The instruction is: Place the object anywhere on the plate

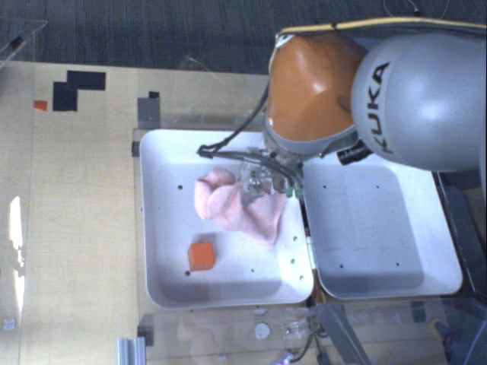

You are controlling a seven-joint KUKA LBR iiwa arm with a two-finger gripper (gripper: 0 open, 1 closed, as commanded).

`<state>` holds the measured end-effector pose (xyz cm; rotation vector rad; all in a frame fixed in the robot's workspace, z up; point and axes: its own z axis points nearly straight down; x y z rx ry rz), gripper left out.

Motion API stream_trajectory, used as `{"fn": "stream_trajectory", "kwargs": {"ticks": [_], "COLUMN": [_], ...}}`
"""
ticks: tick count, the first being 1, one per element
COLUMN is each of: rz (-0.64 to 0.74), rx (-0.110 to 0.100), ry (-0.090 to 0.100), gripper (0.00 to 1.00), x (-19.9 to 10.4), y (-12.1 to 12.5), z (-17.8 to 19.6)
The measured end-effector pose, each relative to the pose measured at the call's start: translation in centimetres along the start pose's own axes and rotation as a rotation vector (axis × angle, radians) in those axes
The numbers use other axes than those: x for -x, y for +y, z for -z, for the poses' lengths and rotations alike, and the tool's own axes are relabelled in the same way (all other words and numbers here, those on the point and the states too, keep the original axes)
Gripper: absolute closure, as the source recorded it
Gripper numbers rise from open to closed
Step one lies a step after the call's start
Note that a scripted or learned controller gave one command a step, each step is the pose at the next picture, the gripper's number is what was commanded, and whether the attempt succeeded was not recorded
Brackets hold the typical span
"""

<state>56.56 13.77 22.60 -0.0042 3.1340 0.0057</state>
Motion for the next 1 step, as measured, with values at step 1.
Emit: {"fn": "stream_trajectory", "kwargs": {"ticks": [1], "rz": [0.0], "rx": [0.0], "ry": [0.0], "gripper": [0.0], "x": [0.02], "y": [-0.02], "z": [0.02]}}
